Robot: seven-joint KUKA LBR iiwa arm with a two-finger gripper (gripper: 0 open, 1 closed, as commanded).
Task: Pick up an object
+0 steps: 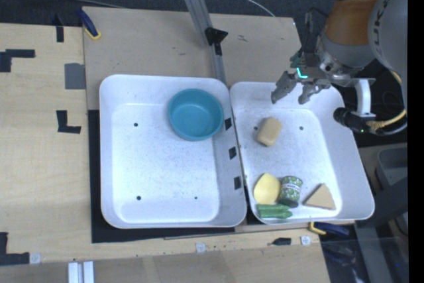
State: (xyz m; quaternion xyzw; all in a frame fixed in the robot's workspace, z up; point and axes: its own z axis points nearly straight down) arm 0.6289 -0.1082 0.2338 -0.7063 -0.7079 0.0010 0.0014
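My gripper hangs over the far end of the right bin, open, with nothing between its fingers. A tan rounded block lies just below it and slightly left, apart from the fingers. At the bin's near end sit a yellow lemon-like object, a small green-labelled can, a green pod-shaped item and a tan wedge. A blue bowl rests in the far part of the left bin.
A grey metal pole slants down to the divide between the bins. The arm's orange band and wrist fill the upper right. Black tape marks dot the wooden bench at left.
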